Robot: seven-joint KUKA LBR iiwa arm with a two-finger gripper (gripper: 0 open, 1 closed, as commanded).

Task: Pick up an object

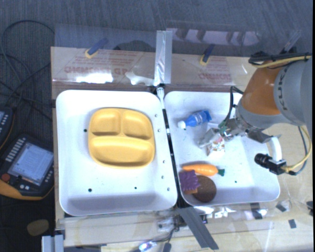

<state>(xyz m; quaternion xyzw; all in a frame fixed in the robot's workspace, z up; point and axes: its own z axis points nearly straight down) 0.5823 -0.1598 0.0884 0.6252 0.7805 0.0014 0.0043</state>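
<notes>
The right bin holds a small clear bottle with a blue cap, an orange carrot, a purple piece and a brown round object. My gripper is low in the middle of this bin, reaching in from the right. Something small with white and red sits right at its tip, but the view is too coarse to tell whether it lies between the fingers. The carrot lies just below the gripper and the bottle up to its left.
The left bin bears a yellow divided tray. The ridge between the bins runs just left of the objects. A black connector and cable hang off the arm over the right bin's right side.
</notes>
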